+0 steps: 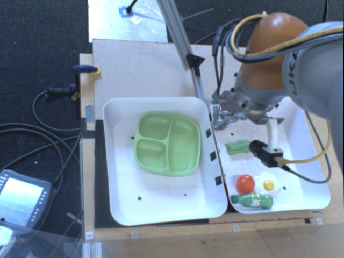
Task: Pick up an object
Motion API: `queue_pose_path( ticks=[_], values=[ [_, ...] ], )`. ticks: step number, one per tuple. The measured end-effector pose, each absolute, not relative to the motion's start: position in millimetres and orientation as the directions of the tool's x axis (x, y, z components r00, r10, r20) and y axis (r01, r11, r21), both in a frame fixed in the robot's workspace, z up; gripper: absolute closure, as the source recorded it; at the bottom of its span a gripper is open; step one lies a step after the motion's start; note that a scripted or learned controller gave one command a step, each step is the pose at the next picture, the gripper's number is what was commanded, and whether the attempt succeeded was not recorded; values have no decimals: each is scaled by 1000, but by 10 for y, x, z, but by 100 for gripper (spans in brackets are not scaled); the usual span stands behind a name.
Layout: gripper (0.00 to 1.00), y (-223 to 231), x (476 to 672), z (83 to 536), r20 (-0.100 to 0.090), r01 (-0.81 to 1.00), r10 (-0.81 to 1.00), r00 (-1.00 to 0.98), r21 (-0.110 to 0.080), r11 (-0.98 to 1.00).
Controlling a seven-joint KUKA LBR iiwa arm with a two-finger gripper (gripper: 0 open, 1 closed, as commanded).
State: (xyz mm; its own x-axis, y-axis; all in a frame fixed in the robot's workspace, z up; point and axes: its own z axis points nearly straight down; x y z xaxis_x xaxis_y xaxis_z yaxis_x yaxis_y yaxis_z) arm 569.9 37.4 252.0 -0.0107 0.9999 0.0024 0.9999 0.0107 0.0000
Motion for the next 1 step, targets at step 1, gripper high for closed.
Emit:
queue_pose_path(
  ticks=[1],
  values=[
    [100, 993, 5570, 2436, 3, 1000, 1000, -12, 0, 12]
  ],
)
